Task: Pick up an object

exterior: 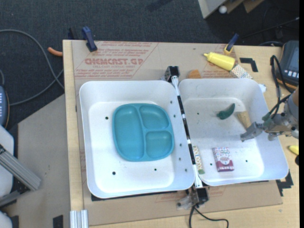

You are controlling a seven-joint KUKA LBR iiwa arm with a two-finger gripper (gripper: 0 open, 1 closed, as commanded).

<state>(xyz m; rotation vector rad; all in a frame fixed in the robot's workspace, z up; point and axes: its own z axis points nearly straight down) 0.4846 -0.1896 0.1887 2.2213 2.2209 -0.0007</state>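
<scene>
I am reaching in from the right of the frame over the right bin [273, 167], and I think I am only lining up; nothing is picked yet. My gripper [248, 134] is hanging just above the bin floor, and I cannot tell how wide it is. Next I need to drop onto one thing. Low in this bin is lying a red packet [223, 159]. Higher up is lying a green thing [226, 111]. The left bin [90, 127] is holding a blue plate [142, 131].

Teal plate [142, 131] in left bin [90, 96] — claw [254, 131] over right bin [273, 167], near green object [226, 111].
</scene>
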